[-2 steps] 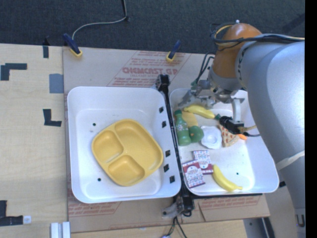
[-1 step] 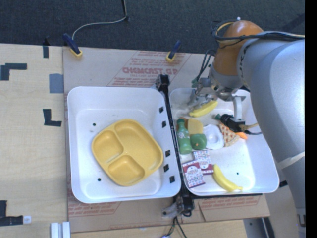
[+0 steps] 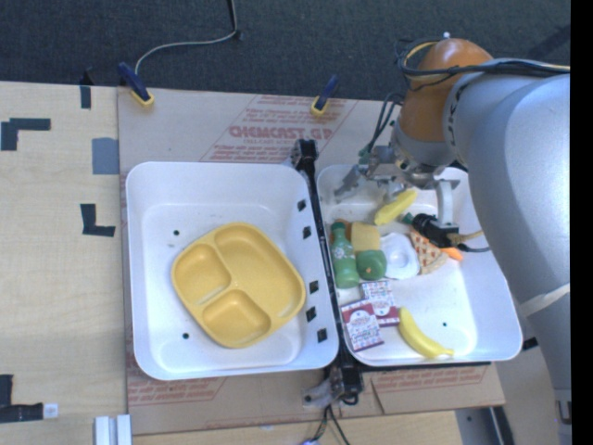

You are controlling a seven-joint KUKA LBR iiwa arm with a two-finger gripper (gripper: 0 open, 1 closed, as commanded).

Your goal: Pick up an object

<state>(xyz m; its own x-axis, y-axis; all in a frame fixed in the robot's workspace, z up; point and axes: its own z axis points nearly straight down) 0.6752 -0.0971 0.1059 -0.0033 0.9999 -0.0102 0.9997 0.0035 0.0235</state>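
The right bin [image 3: 482, 336] holds several small items. A yellow banana [image 3: 396, 206] lies near its back, with a green bottle [image 3: 344, 258], a yellow block [image 3: 366, 236] and a green round piece [image 3: 372, 264] to the left of it. A pizza slice [image 3: 428, 248] and a white piece [image 3: 400, 256] lie mid-bin. Two red-and-white cartons [image 3: 369, 311] and a second banana [image 3: 422, 335] lie at the front. My gripper [image 3: 380, 176] hangs over the back of this bin, just behind the first banana, with nothing seen in its grasp.
The left bin [image 3: 148, 248] holds a yellow divided plate [image 3: 239, 283]. A black divider [image 3: 315, 239] runs between the bins. The grey arm [image 3: 519, 174] covers the right side. Blue-yellow clamps [image 3: 136, 83] sit at the cardboard's back edge.
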